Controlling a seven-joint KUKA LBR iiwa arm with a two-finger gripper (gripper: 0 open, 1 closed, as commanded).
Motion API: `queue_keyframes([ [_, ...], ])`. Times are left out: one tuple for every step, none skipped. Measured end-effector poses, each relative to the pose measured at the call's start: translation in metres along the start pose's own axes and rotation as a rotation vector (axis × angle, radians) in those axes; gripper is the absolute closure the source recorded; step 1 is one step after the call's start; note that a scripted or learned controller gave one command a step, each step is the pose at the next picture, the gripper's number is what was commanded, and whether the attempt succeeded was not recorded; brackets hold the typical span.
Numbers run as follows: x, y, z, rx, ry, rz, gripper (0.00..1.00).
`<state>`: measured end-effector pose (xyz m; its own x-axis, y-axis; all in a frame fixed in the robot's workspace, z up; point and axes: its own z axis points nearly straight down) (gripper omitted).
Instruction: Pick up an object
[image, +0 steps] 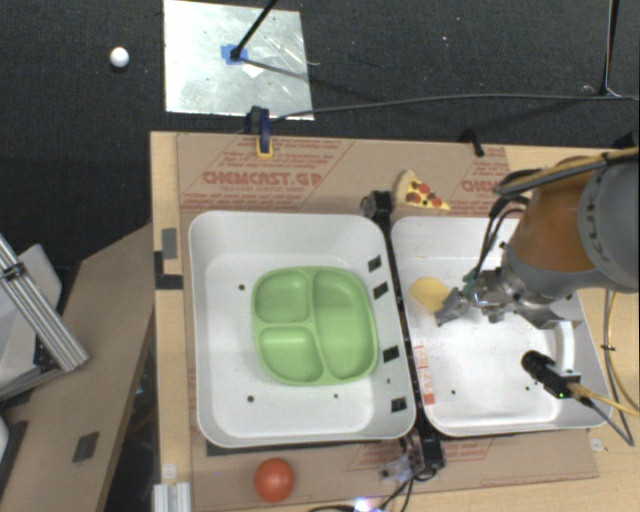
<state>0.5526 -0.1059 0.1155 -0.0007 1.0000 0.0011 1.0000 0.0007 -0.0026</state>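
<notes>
One claw (447, 306) beside yellow object (429, 292); right bin (480, 415).

Bright, even overhead light; soft focus

Green divided plate (312, 325) in a white bin (215, 300). Pale yellow object (429, 293) just beside the jaws. Yellow pizza slice (421, 192) dotted red. Orange-red ball (273, 479). Tan bench (330, 165) lettered red.

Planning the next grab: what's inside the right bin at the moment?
In the right bin, a yellow object lies near the left wall, with the claw right beside it. The arm covers the bin's far right corner.
</notes>
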Motion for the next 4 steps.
queue_keyframes([
  [0.0,0.0,0.033,-0.001,0.0,0.0,0.0],
  [0.0,0.001,0.02,-0.005,-0.001,0.0,1.0],
  [-0.008,0.005,-0.027,-0.009,-0.003,0.001,1.0],
  [-0.015,0.007,-0.073,-0.009,-0.002,-0.002,1.0],
])
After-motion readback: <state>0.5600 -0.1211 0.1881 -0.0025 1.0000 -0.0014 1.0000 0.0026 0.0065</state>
